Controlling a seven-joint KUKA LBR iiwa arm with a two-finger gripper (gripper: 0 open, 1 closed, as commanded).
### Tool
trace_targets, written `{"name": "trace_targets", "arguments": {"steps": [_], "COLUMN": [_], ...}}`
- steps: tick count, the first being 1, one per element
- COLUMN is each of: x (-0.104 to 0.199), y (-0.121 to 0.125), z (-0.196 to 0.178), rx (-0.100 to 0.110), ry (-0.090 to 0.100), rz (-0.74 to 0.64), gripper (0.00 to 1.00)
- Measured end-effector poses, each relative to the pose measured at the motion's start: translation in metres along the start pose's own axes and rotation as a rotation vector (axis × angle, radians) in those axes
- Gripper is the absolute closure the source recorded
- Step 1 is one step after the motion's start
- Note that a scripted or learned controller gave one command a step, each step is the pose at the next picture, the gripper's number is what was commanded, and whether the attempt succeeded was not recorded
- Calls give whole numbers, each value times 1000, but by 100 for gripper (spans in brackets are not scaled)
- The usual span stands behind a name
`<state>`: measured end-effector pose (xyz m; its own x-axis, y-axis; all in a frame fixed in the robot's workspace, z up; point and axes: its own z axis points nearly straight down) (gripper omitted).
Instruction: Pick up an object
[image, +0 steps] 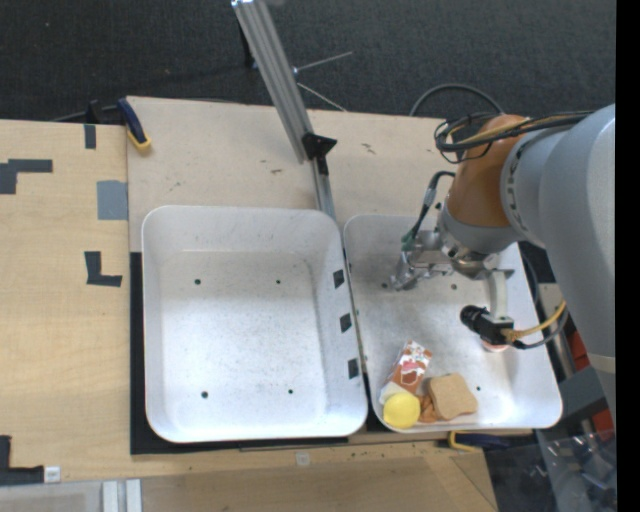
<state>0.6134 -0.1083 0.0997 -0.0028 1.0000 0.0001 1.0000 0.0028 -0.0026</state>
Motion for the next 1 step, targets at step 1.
{"name": "trace_targets", "arguments": {"steps": [1], "x": [4], "y": [-2], "z": [-62], "rx": [-7], "ry": [-1], "rz": [1], "gripper": [100]}}
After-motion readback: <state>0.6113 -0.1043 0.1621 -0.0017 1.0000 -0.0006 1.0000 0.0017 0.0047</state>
